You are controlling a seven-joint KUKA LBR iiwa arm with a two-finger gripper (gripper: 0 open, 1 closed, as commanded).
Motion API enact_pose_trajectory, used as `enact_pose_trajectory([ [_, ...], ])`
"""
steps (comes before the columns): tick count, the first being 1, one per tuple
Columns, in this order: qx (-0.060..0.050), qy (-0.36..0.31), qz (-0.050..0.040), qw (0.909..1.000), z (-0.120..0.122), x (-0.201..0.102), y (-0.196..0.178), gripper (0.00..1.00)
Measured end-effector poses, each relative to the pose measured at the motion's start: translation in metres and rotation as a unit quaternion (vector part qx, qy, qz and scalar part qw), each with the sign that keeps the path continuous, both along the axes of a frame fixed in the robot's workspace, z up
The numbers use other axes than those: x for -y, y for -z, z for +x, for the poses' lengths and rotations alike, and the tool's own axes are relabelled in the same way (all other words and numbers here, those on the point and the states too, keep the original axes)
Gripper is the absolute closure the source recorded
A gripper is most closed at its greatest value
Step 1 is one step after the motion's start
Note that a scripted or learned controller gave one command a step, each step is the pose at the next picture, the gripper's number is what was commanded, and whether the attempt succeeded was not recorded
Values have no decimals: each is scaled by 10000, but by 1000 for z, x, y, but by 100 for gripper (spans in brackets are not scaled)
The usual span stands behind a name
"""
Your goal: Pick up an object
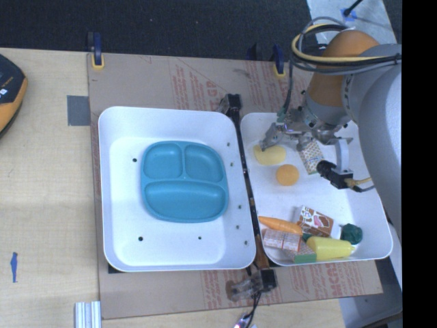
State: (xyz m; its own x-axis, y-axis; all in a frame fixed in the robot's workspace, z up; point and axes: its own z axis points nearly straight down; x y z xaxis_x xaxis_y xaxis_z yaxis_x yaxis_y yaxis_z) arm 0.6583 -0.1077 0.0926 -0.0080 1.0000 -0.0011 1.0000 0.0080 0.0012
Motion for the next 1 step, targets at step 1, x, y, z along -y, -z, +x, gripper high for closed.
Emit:
enact_pose_trajectory([
  [1,55,-3,4,10000,0,-35,-158,0],
])
